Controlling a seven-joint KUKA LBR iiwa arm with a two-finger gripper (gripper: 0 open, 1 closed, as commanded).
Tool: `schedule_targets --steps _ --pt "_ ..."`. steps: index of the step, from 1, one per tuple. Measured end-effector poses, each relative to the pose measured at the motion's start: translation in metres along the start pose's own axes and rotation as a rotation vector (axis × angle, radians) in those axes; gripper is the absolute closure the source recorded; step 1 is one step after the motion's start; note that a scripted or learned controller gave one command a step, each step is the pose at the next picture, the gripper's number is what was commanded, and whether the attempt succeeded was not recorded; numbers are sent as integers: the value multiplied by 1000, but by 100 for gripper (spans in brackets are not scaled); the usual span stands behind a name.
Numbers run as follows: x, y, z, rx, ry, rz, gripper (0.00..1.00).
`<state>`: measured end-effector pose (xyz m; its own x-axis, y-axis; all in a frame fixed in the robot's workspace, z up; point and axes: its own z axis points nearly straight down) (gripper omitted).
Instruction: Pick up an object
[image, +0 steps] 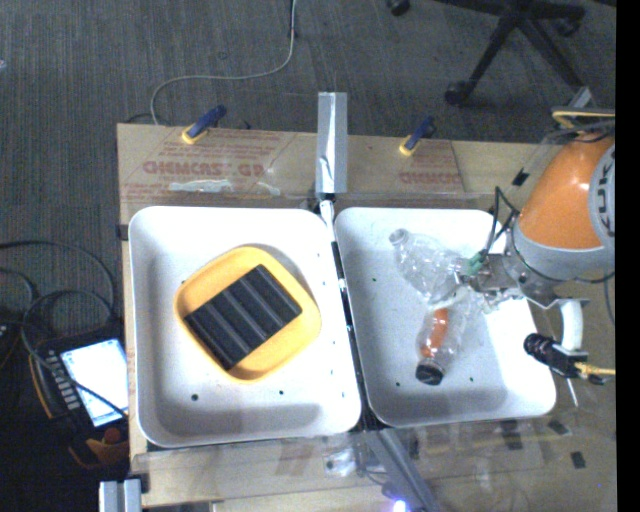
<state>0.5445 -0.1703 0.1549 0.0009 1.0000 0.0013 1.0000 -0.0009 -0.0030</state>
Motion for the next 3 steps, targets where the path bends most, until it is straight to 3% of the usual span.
schedule_targets --steps 1,2,3 --pt "14 -5 47 -12 -4 -89 0" --pt "16 -19 49 -12 -2 -39 0" --pt "61 6 55 -33 -15 -146 0"
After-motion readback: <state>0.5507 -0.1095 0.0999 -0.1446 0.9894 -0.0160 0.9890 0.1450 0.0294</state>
